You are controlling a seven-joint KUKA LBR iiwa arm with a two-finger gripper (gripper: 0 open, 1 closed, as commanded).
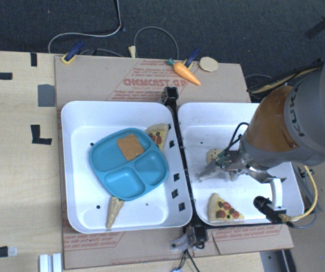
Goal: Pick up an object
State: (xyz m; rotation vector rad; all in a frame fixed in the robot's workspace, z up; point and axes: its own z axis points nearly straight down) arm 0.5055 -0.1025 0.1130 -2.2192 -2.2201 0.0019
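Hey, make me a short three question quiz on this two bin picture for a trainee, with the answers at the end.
1. True or false: the toast lies in a compartment of the blue tray.
2. Which bin holds the pizza slice nearest the bench's front edge: A left, B right?
3. Fill in: the carrot lies on the ____, outside both bins.

Key: 1 true; 2 B; 3 cardboard.

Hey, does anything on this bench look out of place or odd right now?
Yes. A toy carrot and a small round beige piece lie on the cardboard behind the bins, outside both. In the left bin, a cone is partly tucked under the blue divided plate, and a pizza slice pokes out from its far edge.
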